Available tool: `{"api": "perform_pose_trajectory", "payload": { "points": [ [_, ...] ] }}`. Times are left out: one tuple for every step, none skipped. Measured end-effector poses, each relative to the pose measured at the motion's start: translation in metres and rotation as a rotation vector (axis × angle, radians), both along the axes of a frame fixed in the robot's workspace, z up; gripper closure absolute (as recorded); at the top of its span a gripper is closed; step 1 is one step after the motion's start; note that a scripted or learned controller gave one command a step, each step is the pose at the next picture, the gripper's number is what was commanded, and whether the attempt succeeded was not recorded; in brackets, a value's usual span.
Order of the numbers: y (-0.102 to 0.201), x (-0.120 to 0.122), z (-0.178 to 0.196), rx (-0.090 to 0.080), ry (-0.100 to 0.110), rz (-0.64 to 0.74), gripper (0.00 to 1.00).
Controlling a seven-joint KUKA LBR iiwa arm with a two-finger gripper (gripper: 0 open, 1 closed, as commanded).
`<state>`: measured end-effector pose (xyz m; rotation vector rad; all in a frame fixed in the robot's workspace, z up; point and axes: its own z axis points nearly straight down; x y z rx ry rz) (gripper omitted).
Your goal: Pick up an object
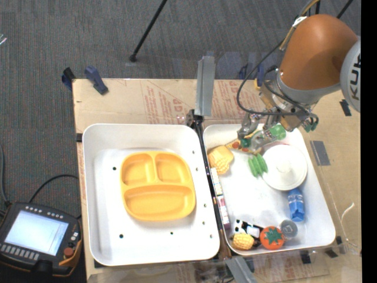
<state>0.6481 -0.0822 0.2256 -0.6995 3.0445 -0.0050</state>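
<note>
1. Step in hand: approach. The gripper (257, 135) hangs low over the far edge of the right bin (321, 187); whether its claw is open or closed cannot be told.
2. Nearest candidates: green toy (257, 165) and corn piece (221, 157), just beside it, lying free.
3. Next move calls for a centred descent on one item.
4. Obstructions: white lidded bowl (285, 167) crowds the green toy. Blue bottle (296, 205) and tomato (272, 237) lie well apart. Yellow tray (158, 185) occupies the left bin (94, 187).

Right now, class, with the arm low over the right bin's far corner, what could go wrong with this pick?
1. The gripper hangs over crowded items near the green toy and white lid; it may nudge them instead of grasping.
2. It sits close to the right bin far wall, so a finger might catch the rim.
</note>
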Motion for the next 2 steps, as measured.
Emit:
{"api": "perform_pose_trajectory", "payload": {
  "points": [
    [0.067, -0.003, 0.008, 0.001, 0.014, 0.155, 1.00],
    [0.025, -0.064, 0.018, 0.003, 0.016, -0.206, 1.00]
  ]
}}
